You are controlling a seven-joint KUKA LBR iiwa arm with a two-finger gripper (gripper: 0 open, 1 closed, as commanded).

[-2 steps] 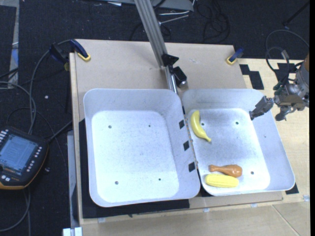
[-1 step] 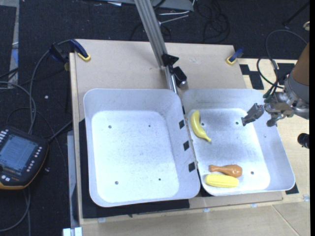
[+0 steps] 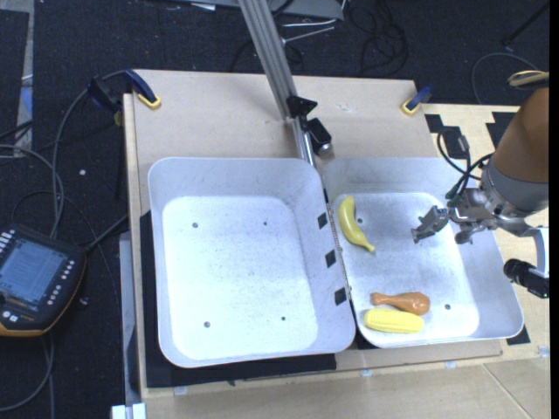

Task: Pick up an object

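I see my arm [image 3: 524, 160] reaching in from the right — orange band uppermost, grey wrist below it, bent leftward. The gripper [image 3: 428, 226] sits at its tip, dark and angled down to the left — nothing between its fingers.

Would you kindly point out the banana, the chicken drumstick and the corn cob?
banana [image 3: 352, 223]: camera view, middle of its curve.
chicken drumstick [image 3: 407, 301]: camera view, meaty end.
corn cob [image 3: 393, 321]: camera view, mid-length.
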